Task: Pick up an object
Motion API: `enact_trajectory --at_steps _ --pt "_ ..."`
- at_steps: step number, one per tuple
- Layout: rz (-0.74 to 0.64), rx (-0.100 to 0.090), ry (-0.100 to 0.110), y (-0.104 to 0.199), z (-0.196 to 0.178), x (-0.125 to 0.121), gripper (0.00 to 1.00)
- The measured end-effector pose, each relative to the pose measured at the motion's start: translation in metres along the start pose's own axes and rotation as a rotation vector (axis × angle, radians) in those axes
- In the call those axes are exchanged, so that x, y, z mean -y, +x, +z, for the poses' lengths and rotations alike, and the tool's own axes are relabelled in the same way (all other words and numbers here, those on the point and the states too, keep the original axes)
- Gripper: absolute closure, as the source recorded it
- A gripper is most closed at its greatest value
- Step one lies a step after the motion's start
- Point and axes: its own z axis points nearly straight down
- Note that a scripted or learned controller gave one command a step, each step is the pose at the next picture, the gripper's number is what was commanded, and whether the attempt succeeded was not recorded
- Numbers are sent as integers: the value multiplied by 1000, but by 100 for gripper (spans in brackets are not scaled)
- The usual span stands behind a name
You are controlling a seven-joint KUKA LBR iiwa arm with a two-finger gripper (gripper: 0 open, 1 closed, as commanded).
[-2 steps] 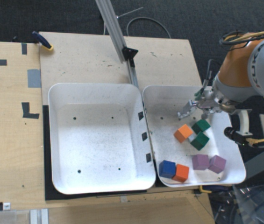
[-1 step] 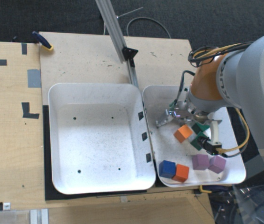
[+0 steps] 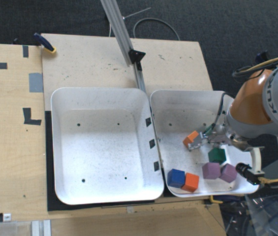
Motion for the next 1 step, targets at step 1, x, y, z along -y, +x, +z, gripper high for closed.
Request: enact_trajectory --at_steps 1 --pt "-7 -2 -2 7 12 25 0"
